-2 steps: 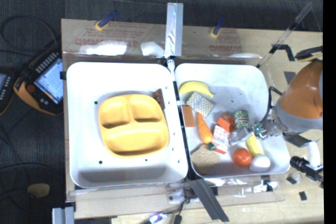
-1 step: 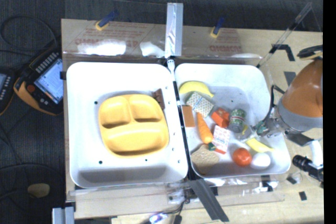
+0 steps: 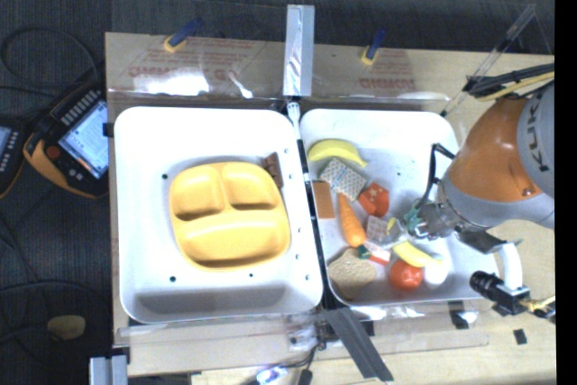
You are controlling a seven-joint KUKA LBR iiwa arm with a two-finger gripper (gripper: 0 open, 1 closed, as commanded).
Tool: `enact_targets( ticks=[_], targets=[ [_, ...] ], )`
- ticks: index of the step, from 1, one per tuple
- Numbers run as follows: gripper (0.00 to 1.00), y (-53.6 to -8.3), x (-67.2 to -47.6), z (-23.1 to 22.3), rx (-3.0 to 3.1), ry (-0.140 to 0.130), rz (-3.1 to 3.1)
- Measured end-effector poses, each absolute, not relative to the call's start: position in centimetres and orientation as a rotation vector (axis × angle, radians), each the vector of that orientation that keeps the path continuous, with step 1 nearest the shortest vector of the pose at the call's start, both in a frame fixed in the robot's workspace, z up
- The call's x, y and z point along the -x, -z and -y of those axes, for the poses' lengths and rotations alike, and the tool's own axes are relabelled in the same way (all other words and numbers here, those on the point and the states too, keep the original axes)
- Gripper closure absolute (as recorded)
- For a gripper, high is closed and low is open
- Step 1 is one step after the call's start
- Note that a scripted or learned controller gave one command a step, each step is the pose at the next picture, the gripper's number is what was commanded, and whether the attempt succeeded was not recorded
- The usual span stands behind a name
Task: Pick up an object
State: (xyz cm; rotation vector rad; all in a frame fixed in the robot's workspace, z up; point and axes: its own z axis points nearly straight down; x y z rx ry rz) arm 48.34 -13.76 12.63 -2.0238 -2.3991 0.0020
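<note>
Bins sit side by side on the table. The left bin holds a yellow divided tray near its middle. The right bin holds a heap of toy food along its left and near sides: a banana toward the far left corner, a grey patterned packet just beside it, a carrot lying along the left wall, a red piece next to the packet, a tan bread-like round at the near left corner, and a tomato with a yellow slice and a white piece touching it near the near wall.

The arm reaches over the right edge of the right bin, its jaws low over the heap, just above the yellow slice. Whether the jaws are wide, narrow or holding anything cannot be told; the wrist hides them.

On the grey arm shell, the letters "KU" can be read at the right. Red print on the clear sheet at the table's far edge is too blurred to read. A handheld control pad lies off the left edge.
</note>
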Motion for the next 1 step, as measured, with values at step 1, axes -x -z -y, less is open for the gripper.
enact_targets(
  ticks=[1],
  targets=[
    [1.0, -21.9, -52.25, 8.85, 2.167, -0.005, 2.274]
  ],
)
